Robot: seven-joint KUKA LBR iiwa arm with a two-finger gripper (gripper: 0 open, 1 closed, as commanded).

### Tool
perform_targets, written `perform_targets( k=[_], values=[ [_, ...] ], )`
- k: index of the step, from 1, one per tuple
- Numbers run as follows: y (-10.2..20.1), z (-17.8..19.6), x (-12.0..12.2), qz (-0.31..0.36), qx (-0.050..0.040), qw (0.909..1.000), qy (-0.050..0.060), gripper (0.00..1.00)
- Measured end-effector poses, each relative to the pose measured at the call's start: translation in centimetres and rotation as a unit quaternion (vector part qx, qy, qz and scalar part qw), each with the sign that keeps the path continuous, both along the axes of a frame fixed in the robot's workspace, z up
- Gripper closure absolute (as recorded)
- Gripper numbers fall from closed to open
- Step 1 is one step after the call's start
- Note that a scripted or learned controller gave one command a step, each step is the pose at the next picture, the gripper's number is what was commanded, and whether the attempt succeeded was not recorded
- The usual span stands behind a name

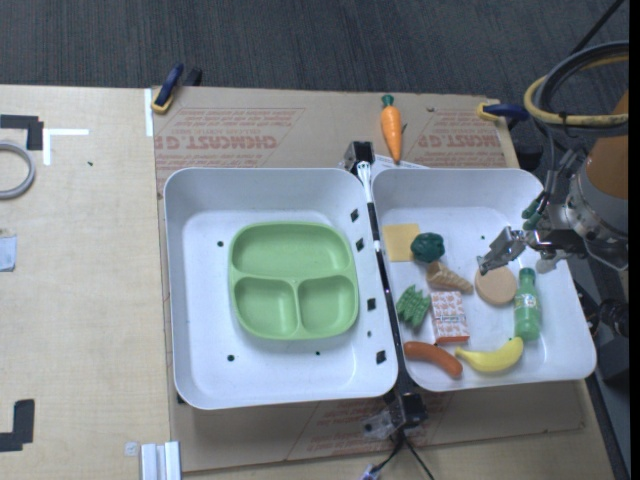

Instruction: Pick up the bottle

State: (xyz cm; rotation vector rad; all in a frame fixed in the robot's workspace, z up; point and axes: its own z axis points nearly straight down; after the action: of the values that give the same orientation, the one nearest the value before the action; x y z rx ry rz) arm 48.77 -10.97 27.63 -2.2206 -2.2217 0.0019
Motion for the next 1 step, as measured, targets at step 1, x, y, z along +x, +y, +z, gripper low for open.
perform_targets(
  k=[1],
  values=[
    [-9.36,-9.66,-0.31,0.010,0.0000,0.9999,-0.001,0.00]
  ],
)
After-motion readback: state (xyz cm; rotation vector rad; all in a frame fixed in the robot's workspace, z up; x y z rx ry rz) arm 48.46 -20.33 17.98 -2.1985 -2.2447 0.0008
